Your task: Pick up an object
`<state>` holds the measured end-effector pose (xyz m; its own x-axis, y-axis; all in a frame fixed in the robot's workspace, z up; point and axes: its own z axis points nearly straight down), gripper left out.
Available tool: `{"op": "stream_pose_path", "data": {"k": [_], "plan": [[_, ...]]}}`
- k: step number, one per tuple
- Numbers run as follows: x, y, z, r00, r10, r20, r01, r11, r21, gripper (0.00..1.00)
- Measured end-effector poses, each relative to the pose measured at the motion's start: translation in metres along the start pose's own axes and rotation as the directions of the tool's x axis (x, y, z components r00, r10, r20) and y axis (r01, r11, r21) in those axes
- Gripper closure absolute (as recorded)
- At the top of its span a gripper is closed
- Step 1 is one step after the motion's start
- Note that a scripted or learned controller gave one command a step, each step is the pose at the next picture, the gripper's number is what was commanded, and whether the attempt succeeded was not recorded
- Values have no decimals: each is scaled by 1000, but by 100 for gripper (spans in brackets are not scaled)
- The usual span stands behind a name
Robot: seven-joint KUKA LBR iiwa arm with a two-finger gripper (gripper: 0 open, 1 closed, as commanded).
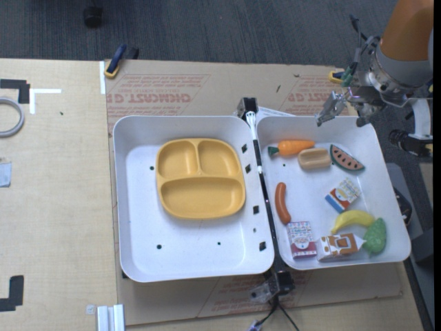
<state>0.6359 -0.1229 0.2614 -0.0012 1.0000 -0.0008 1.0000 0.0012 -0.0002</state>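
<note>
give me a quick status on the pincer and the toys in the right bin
Pincer above right bin's far edge, nothing between fingers. Carrot and bun nearest, untouched. Nothing in the way.

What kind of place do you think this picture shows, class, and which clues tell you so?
Probably a robot test bench in a lab: a robot arm reaches over two white bins, one with a yellow divided plate, the other with toy food such as a carrot, on cardboard.

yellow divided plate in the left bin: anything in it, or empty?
Empty. All three compartments of the yellow plate show bare yellow. The toy food, including the carrot and sausage, lies in the right bin.
</note>
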Motion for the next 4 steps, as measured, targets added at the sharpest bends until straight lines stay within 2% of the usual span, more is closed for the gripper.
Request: {"op": "stream_pose_path", "data": {"k": [1, 2, 3, 4], "plan": [[-74, -26, 159, 938, -345, 0, 345, 938, -1, 0], [-74, -26, 149, 939, -344, 2, 344, 939, -3, 100], [-68, -69, -110, 928, -373, 3, 373, 928, -3, 100], [-84, -64, -249, 975, -221, 1, 221, 975, -1, 100]]}}
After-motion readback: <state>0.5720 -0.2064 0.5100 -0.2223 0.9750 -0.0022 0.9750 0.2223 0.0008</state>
